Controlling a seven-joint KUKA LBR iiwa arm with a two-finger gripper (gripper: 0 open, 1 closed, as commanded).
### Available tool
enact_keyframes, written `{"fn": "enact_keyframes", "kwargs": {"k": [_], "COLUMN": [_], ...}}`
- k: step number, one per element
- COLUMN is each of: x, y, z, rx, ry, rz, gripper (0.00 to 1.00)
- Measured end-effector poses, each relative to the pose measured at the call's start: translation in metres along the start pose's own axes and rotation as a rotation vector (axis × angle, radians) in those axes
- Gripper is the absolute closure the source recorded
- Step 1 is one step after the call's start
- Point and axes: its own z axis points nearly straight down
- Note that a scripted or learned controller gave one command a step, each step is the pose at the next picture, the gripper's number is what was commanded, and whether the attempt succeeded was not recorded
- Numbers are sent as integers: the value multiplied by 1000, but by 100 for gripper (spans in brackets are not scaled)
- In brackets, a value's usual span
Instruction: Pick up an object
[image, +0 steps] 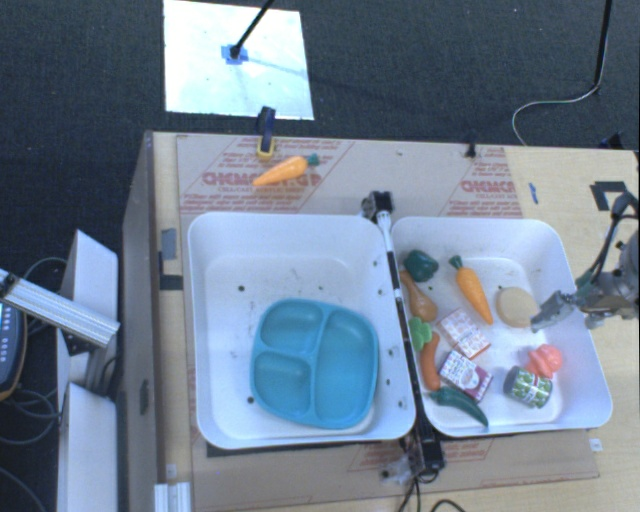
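Note:
The right bin (570, 255) holds several toy foods: an orange carrot (472, 288), a dark green pepper (421, 265), a beige round piece (516, 306), a tan pear-like piece (417, 298), two small printed boxes (465, 333) (463, 372), a green can (527, 387), a pink-orange piece (545, 358), a second carrot (430, 360) and a green chili (460, 402). My gripper (550, 310) reaches in over the bin's right side. It sits just right of the beige piece and above the pink-orange piece. Nothing shows held in it.
The left bin (215, 300) holds a blue divided plate (315, 362). Another toy carrot (283, 170) lies on the cardboard behind the bins, near a small clamp (266, 130). A divider rail (395, 300) runs between the bins.

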Motion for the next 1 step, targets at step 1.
{"fn": "enact_keyframes", "kwargs": {"k": [1], "x": [64], "y": [-4], "z": [131], "rx": [-12], "ry": [-1], "rz": [1], "gripper": [0]}}
